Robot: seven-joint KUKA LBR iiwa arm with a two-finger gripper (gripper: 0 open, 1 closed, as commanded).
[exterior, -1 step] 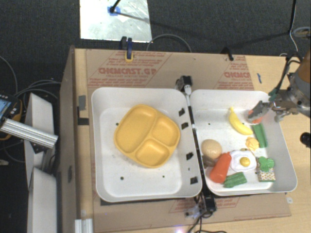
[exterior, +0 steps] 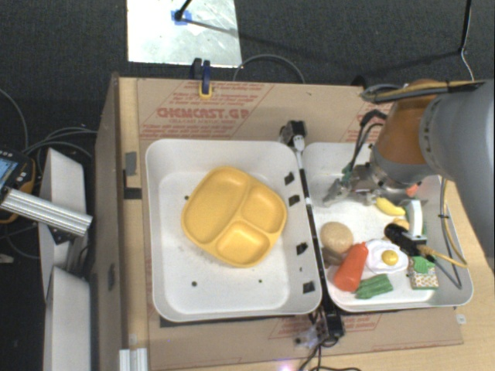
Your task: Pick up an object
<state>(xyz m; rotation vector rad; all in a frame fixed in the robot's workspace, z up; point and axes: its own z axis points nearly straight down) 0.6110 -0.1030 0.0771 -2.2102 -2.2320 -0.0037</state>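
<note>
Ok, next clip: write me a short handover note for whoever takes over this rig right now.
End effector: low over the back part of the right white bin; whether its fingers are open or shut cannot be read, and nothing shows between them.
Things: the right bin holds a tan round potato-like toy, a red pepper-shaped toy, a green pod toy, a fried-egg toy and a small yellow banana toy. The left white bin holds a yellow divided plastic plate.
Done: no pick visible.
Left: grasp one object and lift it.
</note>
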